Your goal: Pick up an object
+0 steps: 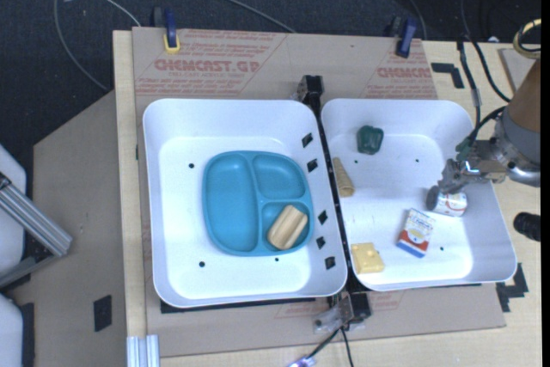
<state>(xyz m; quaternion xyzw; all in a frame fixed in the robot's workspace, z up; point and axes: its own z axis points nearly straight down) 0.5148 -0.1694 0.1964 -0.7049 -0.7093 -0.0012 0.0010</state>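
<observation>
So left bin [172,185] has a blue divided plate [241,202] with a tan bread roll [288,227] on it; right bin [481,262] holds a small white can with red markings [450,202], gripper [449,185] right over it, can't tell whether the jaws are closed

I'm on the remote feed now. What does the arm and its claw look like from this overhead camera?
The arm enters from the right as a thick rounded body, tan-orange at the top and grey below. A grey metal wrist block leads to the claw, a small dark grey metal piece. Black cables run near it.
</observation>
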